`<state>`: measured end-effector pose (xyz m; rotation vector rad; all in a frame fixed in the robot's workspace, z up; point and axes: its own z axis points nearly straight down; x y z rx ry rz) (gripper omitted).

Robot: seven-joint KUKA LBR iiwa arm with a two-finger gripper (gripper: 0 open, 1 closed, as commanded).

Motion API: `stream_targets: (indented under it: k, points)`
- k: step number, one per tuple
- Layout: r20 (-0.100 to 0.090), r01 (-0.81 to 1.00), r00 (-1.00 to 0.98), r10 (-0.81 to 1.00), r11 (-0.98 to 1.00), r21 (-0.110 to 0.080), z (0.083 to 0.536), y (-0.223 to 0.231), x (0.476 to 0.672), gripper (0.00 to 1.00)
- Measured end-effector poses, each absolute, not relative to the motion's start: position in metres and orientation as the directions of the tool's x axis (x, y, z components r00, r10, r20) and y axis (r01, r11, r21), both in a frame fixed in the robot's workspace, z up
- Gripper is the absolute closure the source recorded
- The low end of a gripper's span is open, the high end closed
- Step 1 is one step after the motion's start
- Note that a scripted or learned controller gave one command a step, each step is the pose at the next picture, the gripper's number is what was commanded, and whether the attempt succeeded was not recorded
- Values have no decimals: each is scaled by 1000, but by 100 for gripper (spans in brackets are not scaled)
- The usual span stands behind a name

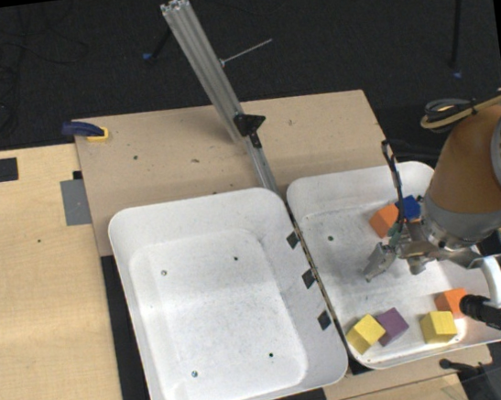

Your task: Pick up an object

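Note:
My gripper (392, 267) hangs low over the middle of the right bin (324, 195), its fingers spread open with nothing between them. Just behind it lie an orange block (384, 219) and a blue block (409, 208), side by side and touching. Along the bin's front edge sit a yellow block (365, 332) against a purple block (393, 322), and further right a second yellow block (438, 326) with another orange block (451, 301) behind it. The arm's grey-and-orange wrist (470, 182) covers the bin's right side.
The left bin (125, 230) stands next to the right one, joined by black clips at the shared wall (303, 261). A slanted metal rail (215, 79) rises behind the bins. A blue-and-yellow clamp (85, 130) lies at the bench's far left corner.

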<state>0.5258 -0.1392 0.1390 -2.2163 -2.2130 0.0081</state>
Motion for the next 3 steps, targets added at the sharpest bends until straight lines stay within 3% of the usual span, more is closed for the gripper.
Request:
stream_targets:
  k: [1, 2, 3]
  points:
    - [1, 1000, 9, 1000, -9, -5, 152, -142, 527, 100]
    - [0, 1000, -1, 1000, 1, 2, 204, -138, 519, 100]
    - [0, 1000, 0, 1000, 0, -1, 211, -139, 519, 100]
